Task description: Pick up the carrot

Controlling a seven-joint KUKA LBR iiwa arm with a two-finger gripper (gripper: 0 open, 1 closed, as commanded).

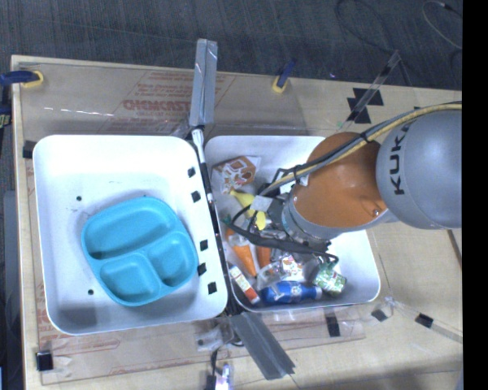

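Observation:
The orange carrot [246, 257] lies in the right bin [359, 281] among a clutter of small items, near the bin's left wall. My gripper [270, 232] reaches down into that bin from the right, just above and right of the carrot, under the orange wrist band [342, 190]. Cables and the wrist hide the gripper's tips.
A blue sectioned plate [138, 250] rests in the left bin [57, 177]. Around the carrot lie a yellow piece [246, 199], a printed packet [237, 171], a blue bottle [289, 292] and a green item [331, 281]. A metal bar [202, 84] runs between the bins.

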